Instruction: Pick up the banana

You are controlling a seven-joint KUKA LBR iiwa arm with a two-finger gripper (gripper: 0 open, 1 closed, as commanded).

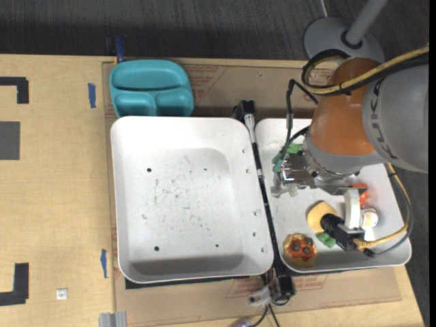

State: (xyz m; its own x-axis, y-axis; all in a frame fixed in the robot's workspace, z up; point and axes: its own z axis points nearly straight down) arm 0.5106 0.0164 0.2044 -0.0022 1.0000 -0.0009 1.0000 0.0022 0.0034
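A: Target where?
B: Banana [316,214] in right bin [381,261], lower middle, partly under arm
A: Gripper [289,179]?
B: Over same bin, up-left of banana; open or closed, can't tell

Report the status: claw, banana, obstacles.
Claw above right bin. Banana lies in that bin, apart from claw. Red-yellow ball and green piece beside banana.

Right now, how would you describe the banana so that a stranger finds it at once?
Look in the right-hand white bin, under the arm. The banana lies toward its near edge, just behind a round mottled red thing; it alone is plain pale yellow.
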